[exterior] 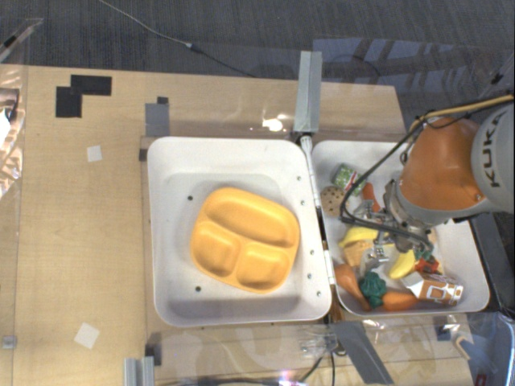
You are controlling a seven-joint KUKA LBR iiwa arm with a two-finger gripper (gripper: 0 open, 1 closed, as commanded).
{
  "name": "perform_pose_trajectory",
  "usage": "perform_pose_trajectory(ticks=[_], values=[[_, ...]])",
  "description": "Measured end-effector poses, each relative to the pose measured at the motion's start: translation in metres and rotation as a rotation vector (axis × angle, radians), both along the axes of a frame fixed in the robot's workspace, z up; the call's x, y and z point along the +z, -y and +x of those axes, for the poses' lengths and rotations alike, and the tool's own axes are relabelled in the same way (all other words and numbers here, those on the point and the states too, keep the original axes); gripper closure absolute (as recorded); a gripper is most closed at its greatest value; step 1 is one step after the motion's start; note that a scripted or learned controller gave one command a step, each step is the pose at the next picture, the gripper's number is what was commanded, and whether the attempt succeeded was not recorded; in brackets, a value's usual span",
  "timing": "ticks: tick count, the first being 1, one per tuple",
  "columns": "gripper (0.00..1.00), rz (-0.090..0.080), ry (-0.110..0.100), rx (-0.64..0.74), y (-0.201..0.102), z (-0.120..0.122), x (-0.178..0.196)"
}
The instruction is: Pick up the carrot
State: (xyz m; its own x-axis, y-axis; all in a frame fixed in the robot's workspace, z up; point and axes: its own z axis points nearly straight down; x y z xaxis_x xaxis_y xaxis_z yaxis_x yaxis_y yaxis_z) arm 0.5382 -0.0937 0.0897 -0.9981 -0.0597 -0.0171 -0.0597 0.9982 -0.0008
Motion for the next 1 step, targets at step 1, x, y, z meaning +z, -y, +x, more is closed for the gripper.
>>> perform_pose_trajectory(ticks=[1], values=[[1.00, 0.000, 0.008, 0.004, -0.0007, 0.0030, 0.0123]])
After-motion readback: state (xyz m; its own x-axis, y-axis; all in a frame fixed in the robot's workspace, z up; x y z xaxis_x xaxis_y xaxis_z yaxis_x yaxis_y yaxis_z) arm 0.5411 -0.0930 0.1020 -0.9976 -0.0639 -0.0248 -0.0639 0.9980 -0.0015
